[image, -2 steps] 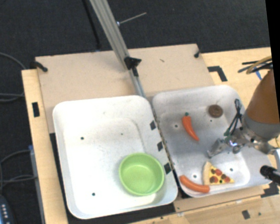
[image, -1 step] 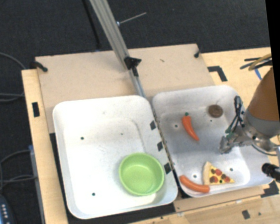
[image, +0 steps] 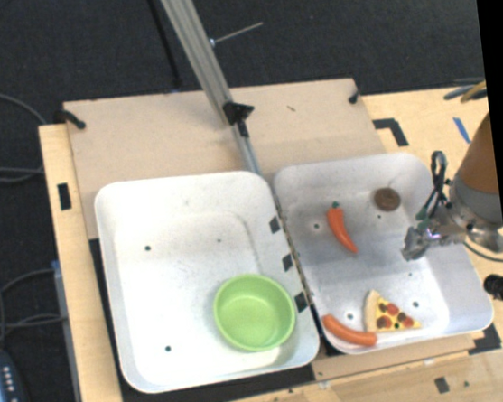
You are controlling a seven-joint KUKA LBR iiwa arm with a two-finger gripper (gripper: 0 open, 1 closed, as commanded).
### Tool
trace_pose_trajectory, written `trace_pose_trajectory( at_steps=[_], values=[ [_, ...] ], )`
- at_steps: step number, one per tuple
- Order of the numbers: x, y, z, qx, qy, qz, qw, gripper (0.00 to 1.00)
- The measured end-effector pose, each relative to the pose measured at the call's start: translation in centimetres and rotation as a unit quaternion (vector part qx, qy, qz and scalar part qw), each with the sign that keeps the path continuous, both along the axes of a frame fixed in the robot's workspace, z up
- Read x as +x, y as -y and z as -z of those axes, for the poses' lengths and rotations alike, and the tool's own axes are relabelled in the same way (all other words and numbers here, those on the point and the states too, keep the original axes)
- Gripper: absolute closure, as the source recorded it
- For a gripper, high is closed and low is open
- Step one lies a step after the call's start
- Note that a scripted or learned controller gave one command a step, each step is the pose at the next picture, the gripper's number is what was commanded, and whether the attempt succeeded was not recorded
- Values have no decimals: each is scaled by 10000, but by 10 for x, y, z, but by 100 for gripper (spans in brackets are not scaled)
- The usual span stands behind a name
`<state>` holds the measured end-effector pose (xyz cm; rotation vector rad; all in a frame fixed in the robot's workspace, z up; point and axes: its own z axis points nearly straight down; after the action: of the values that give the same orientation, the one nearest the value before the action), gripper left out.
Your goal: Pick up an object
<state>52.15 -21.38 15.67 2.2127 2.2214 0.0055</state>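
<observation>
Nearest, right bin front edge: a long orange-red plastic sausage [image: 349, 330] lay along the front rim of the right shallow white bin [image: 446, 304], curved a little, its right end touching or just beside the pizza slice.
Pizza slice: a toy wedge [image: 388, 313], yellow crust, red and dark toppings, point toward the far side, near the front rim.
Left bin: a round lime-green plastic bowl [image: 254, 311] sat upright in the front right corner of the left shallow white bin [image: 148, 245], hollow side up.
Gripper: the grey two-finger gripper [image: 416, 244] was low over the right half of the right bin, reaching in from the right under the orange-banded arm [image: 478, 179]; cannot tell how its jaws stood, nothing seen between them.
Mid bin: a small orange toy carrot [image: 341, 228] with a green tip at its far end, lying tilted, left of the gripper and apart from it.
Farther: a small round brown disc [image: 386, 198], near the carrot, just beyond the gripper.
Farthest: a slanted grey metal rail [image: 201, 51] rose behind the bins.
</observation>
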Motion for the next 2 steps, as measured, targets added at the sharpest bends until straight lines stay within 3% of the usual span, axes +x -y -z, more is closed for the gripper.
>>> trace_pose_trajectory(
  at_steps=[1,2],
  values=[
    [7,1,-64,-7,11,-3,10000,100],
    [9,2,-101,0,-3,-5,10000,100]
  ],
)
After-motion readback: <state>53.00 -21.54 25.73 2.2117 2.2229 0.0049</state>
